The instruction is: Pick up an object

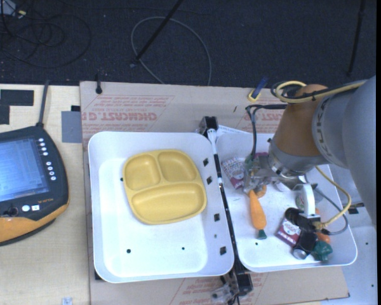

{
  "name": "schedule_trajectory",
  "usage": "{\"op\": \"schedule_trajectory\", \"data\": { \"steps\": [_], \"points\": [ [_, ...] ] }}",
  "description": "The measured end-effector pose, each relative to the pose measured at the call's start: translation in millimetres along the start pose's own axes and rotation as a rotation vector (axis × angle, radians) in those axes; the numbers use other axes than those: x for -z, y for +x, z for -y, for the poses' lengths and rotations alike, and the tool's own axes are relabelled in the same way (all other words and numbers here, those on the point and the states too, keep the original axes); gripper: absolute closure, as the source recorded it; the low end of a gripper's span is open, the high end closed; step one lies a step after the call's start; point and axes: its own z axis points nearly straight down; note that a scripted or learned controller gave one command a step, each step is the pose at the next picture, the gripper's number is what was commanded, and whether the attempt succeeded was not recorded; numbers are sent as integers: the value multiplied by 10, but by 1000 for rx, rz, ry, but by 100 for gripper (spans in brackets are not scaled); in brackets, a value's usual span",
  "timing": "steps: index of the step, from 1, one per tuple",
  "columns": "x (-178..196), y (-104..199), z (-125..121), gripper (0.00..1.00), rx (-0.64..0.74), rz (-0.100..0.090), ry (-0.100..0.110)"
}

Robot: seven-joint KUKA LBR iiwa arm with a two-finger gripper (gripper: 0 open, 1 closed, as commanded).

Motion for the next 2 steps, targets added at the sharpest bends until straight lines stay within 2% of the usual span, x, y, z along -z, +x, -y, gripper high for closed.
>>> {"op": "schedule_trajectory", "data": {
  "steps": [1,2],
  "points": [
    [1029,308,552,100,6,-5,7],
    [-117,38,326,100,5,-5,7]
  ]
}}
